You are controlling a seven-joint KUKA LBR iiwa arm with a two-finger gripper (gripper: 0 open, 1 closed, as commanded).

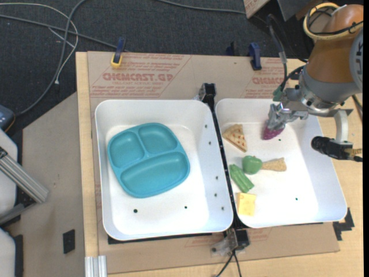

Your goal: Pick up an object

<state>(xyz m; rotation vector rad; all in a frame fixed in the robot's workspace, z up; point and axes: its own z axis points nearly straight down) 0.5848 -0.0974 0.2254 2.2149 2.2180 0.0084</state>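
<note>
Camera view: jaws (275, 123) down in right bin (323, 195).
Jaws: closed around purple thing (271, 133).
Left of jaws: pizza slice (235, 137).
Below-left: green vegetables (247, 172).

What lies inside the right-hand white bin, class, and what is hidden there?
Right bin: pizza slice, green pepper, green pod, tan bread piece, yellow cheese block, purple item. The gripper covers the purple item's top.

Teal plate (149, 159); white bins (109, 212); purple item (271, 133); green pepper (242, 179).
</note>
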